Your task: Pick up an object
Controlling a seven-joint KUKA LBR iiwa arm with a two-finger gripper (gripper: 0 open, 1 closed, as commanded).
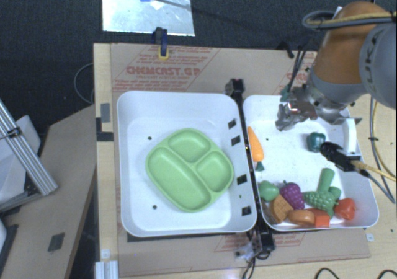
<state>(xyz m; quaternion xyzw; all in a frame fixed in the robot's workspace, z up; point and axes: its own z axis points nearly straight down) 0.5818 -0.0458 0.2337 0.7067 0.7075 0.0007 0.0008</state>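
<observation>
Orange and tapered, the toy carrot (254, 142) lies against the right bin's (371, 209) left wall, apart from the jumble of toy food (305, 200) at the near end. Above the bin's far part hangs the gripper (286, 118), blurred; whether it is open or closed, you cannot tell. The left bin (133, 113) carries a green divided plate (189, 169).

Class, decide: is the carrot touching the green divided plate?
Apart. The camera view shows the carrot in the right bin, the green divided plate in the left bin, with both bins' rims between them.
</observation>
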